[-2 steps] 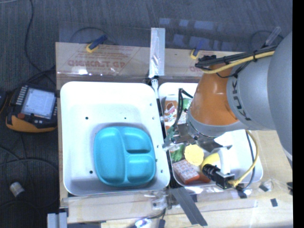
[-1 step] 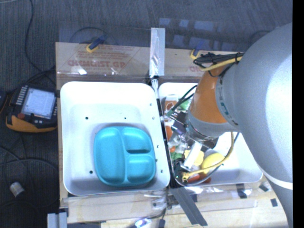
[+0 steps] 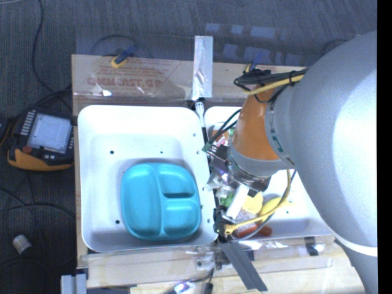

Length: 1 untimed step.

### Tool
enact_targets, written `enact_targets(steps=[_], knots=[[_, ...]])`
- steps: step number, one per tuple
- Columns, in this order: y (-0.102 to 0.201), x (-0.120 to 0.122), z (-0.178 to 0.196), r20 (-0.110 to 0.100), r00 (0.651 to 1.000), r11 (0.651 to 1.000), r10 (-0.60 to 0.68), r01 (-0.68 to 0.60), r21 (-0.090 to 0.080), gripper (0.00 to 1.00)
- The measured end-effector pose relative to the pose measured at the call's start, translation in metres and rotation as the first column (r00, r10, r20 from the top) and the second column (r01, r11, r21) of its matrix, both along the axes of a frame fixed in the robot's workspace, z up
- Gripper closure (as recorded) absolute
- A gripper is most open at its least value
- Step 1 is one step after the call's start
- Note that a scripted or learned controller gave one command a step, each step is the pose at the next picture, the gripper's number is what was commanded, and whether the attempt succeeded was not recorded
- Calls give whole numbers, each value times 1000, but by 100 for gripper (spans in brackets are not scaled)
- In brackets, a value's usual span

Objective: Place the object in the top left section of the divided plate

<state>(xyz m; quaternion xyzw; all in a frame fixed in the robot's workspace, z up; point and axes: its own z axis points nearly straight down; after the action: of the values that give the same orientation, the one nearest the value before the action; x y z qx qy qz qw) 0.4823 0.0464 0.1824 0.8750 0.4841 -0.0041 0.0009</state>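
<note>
Camera view, blue divided plate (image 3: 162, 201) in left bin (image 3: 98, 133), jaws' state hidden over right bin (image 3: 294, 225), no legible writing.

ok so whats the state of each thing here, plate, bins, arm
divided plate: lies flat in the left bin, nothing in its sections
left bin: holds the plate
right bin: holds a clutter of small things, partly hidden by the arm
arm: reaching down over the right bin
</note>
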Motion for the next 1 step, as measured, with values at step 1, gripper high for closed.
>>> enact_targets(steps=[1], knots=[[54,20,0,0,995,995,99,-99,1,100]])
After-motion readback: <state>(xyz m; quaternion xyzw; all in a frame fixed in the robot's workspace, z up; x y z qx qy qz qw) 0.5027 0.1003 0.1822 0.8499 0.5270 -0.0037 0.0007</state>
